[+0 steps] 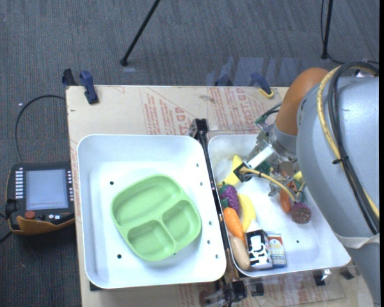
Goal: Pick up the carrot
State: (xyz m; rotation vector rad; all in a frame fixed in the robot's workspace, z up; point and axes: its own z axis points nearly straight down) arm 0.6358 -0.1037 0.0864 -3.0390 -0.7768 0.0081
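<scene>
The carrot (233, 222) is orange and lies near the left wall of the right bin (320, 248), pointing toward the front. Purple grapes (228, 196) sit just behind it and a yellow banana (246, 210) lies along its right side. My gripper (283, 179) hangs low over the middle of the right bin, to the right of the carrot and well apart from it. A small orange piece (285, 201) and a dark red round item (301, 213) lie just below the gripper; cables and the wrist hide how it stands.
A green divided plate (155, 217) rests in the left bin (96, 171). In the right bin's front are a beige roll (240, 253), a black-and-white box (259, 248) and a small carton (276, 249). A yellow item (237, 166) lies at the back left.
</scene>
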